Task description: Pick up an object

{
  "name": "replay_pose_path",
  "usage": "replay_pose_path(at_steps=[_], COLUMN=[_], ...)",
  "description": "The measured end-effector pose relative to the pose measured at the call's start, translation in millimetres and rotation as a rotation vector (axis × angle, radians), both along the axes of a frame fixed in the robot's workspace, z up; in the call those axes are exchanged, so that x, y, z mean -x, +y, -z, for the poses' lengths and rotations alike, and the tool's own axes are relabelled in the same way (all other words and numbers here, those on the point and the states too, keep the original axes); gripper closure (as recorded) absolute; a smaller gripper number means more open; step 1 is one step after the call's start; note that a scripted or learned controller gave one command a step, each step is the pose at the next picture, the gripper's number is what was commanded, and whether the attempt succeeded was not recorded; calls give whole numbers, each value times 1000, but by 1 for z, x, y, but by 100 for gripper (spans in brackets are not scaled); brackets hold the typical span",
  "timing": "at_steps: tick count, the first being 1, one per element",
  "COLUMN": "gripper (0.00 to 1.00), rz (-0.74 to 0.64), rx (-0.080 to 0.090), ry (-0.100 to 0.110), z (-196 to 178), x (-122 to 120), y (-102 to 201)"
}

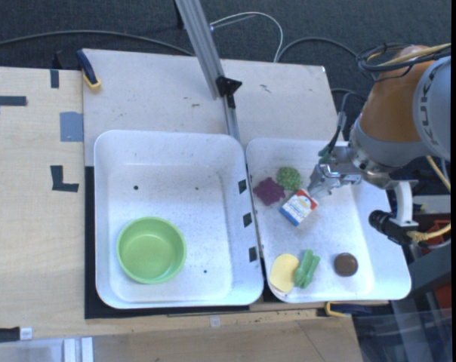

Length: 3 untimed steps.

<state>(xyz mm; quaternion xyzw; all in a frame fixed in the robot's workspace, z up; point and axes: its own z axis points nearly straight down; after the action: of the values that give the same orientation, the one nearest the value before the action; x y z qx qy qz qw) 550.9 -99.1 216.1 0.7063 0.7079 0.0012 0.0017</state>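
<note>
My gripper (318, 185) hangs over the right bin (379, 277), just up and right of a small white, blue and red carton (297, 207). Nothing shows between its fingers. Left of the carton lie a purple grape bunch (269, 191) and a green broccoli head (289, 176). Near the bin's front sit a yellow piece (284, 271), a green pepper (306, 268) and a brown round item (345, 263).
The left bin (167, 157) holds a green bowl (151, 249) at its front left. A grey metal pole (201, 36) slants down from the top to the bins' shared edge. The arm's orange wrist (398, 119) stands at the right. Cables trail across the back.
</note>
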Motion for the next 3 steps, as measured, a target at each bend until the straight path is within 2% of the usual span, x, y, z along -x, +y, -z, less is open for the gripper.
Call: replay_pose_path(at_steps=[1,3], gripper=[100,100], rz=[1,-6], rx=[0,-3], ry=[2,6], z=[-26,-29], x=[-1,-19], y=[0,113])
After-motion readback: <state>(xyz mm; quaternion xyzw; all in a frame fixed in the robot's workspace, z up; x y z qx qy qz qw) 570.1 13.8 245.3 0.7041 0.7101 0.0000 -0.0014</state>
